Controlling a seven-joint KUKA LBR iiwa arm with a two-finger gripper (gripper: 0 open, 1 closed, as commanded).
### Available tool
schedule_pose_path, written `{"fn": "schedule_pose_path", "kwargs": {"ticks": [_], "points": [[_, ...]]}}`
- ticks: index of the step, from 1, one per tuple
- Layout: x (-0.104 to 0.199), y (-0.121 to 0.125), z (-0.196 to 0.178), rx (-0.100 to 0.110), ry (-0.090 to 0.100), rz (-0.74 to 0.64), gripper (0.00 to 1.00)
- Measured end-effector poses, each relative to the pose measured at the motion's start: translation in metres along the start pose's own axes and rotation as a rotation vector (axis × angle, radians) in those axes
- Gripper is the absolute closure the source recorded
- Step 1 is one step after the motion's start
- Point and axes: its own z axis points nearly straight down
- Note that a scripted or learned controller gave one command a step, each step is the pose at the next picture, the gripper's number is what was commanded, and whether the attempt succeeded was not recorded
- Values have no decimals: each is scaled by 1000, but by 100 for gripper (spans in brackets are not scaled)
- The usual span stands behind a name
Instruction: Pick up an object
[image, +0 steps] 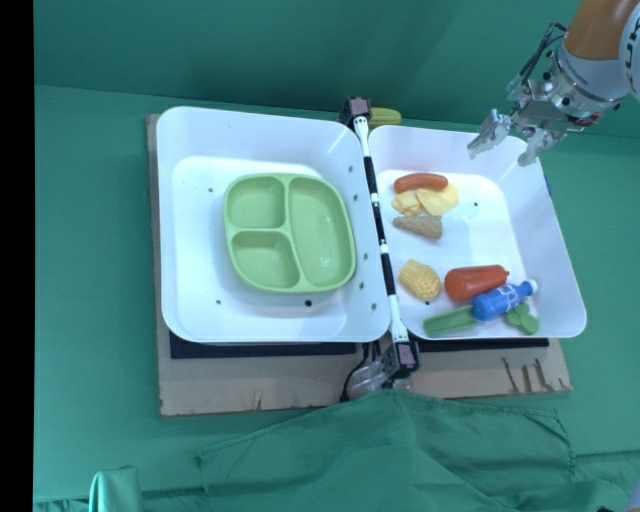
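Observation:
My gripper (511, 141) hangs above the far rim of the right bin (560, 262), fingers spread open with nothing between them. Below it in that bin lie a red sausage (420, 182), yellow chips (428, 201), a waffle cone piece (419, 227), a corn cob (419, 279), an orange-red pepper (476, 282), a blue bottle (502, 299) and a green vegetable (452, 321). All of them lie apart from the gripper, toward the bin's middle and near side.
The left bin (190, 290) holds a light green divided plate (290, 232). A black-and-white divider bar (378, 230) runs between the bins. Both bins sit on cardboard (200, 390). Green cloth (400, 460) bunches at the front.

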Motion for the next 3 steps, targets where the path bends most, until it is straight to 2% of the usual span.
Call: {"fn": "schedule_pose_path", "kwargs": {"ticks": [1,2,3], "points": [[28,50,51,1,2,-1,0],[22,-10,109,-4,1,2,0],[13,-93,117,-12,-1,6,0]]}}
